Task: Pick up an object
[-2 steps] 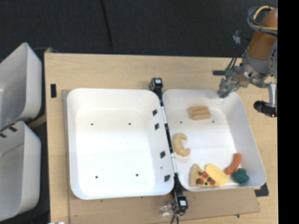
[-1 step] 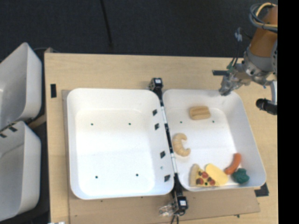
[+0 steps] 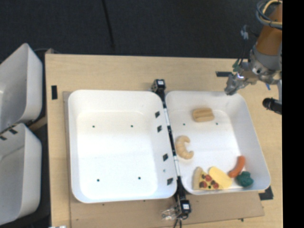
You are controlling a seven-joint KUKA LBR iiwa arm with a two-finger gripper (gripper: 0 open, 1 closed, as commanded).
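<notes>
The right bin (image 3: 251,127) holds a tan bread piece (image 3: 203,114) near its back, a pale croissant (image 3: 184,147) at its left side, and a pizza slice (image 3: 204,179), a yellow cheese wedge (image 3: 221,177), an orange sausage (image 3: 237,166) and a green broccoli piece (image 3: 245,178) along its front right. My gripper (image 3: 232,86) hangs above the bin's back right corner, apart from all the objects. Nothing shows between its fingers.
The left bin (image 3: 76,127) sits beside the right one, joined by a black-clipped divider (image 3: 167,127). White containers (image 3: 16,89) stand off the bench at the left. Bare wooden bench (image 3: 118,70) runs behind the bins.
</notes>
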